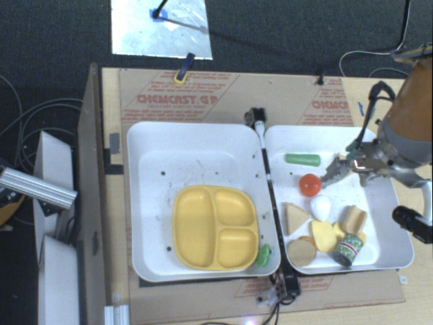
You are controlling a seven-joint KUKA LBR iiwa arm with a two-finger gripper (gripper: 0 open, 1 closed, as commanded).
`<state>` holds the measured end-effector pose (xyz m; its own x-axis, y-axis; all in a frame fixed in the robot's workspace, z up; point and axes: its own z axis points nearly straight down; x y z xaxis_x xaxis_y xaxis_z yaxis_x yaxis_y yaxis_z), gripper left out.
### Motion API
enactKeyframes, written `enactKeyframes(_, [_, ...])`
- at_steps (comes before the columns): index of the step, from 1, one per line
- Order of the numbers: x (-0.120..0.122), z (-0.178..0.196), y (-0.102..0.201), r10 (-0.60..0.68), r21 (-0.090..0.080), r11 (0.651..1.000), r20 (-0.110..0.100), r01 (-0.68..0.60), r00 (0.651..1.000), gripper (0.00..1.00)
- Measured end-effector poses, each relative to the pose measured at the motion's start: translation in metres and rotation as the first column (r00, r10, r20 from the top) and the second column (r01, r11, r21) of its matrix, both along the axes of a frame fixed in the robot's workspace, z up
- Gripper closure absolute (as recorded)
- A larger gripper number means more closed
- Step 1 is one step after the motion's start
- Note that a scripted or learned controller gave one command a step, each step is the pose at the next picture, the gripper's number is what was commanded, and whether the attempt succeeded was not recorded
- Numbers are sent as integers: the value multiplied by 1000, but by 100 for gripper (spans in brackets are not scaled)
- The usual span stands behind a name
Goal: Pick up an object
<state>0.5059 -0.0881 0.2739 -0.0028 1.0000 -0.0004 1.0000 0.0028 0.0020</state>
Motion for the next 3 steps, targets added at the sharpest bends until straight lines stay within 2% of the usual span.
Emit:
enactKeyframes(1, [39, -44, -1, 2, 0, 1000, -2, -2, 1000, 0])
enactKeyframes(2, [87, -185, -10, 1, 1, 1000, -7, -1, 1000, 0])
enactKeyframes(3, [89, -166, -10, -1, 1, 1000, 2, 1, 1000, 100])
